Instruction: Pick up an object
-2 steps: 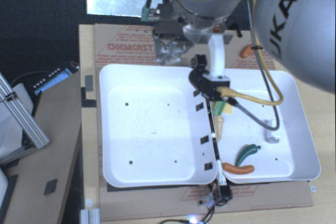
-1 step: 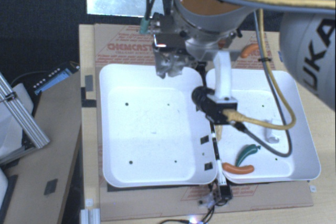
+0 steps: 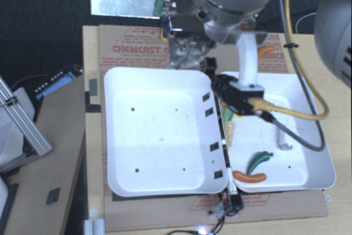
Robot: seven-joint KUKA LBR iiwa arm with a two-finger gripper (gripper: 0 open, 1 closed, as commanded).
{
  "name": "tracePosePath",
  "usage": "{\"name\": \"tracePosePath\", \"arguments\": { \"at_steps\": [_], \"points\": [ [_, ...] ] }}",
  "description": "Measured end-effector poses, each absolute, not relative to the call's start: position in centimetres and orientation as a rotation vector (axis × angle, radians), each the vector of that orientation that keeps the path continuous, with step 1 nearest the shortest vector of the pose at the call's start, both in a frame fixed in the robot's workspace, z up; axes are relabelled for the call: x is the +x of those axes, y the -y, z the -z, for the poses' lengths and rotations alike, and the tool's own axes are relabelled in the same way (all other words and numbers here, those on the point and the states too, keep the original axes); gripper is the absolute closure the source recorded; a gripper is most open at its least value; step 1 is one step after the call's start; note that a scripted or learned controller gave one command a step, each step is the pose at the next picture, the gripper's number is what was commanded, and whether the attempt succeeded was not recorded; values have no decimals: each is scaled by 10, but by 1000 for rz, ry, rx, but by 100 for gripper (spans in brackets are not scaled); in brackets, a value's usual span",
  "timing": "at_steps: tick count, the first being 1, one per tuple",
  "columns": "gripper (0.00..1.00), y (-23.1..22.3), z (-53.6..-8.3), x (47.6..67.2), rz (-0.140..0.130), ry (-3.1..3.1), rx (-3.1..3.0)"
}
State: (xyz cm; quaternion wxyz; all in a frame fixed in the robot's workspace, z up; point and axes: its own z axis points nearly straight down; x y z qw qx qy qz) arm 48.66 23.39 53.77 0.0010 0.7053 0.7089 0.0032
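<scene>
My gripper (image 3: pixel 186 56) hangs over the far rim of the left bin (image 3: pixel 124 173), near the gap between the two bins. Nothing shows beneath it. The right bin (image 3: pixel 308 173) holds a green pepper-shaped toy (image 3: pixel 258 161) and an orange sausage-shaped piece (image 3: pixel 249 176) at its near left corner. A pale yellow piece (image 3: pixel 229 130) lies along the same bin's left wall. A small white object (image 3: pixel 285 145) sits further right. All of these lie well away from the gripper, nearer the camera. The wrist and a black cable block hide part of the right bin's far left.
A yellow hose (image 3: pixel 291 113) and a grey cable (image 3: pixel 300 137) loop over the right bin. An orange item (image 3: pixel 266 50) lies on the cardboard behind that bin. Black clips (image 3: pixel 212 129) line the seam between bins. A metal frame (image 3: pixel 19 124) stands at far left.
</scene>
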Motion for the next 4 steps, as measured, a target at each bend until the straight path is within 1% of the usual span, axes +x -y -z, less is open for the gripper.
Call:
{"name": "tracePosePath", "arguments": {
  "at_steps": [1, 4],
  "points": [
    [100, -112, -536, 487, -2, -2208, 2230],
    [100, -190, -535, 486, -5, -2229, 2214]
  ]
}}
